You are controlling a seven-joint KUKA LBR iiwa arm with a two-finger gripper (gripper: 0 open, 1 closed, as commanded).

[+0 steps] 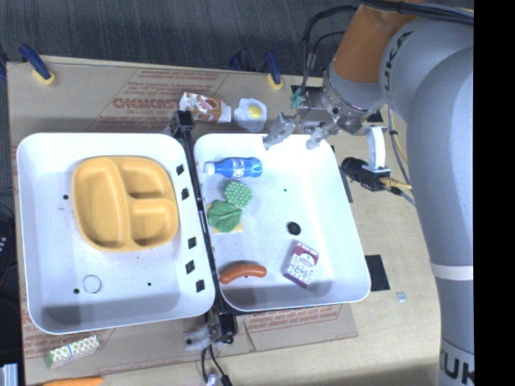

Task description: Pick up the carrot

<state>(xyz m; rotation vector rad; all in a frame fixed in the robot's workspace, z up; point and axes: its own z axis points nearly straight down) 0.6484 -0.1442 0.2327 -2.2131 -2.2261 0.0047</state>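
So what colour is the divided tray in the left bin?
Yellow-tan; the divided tray shows plainly in the camera view.

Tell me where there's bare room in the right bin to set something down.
The right bin has bare floor along its right side, between the pincer at the far rim and the small purple box near the front. Its left side is crowded: blue bottle, green items and the orange sausage-shaped piece.

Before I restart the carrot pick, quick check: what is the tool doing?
Tool: open, holding nothing, above the right bin's far rim.
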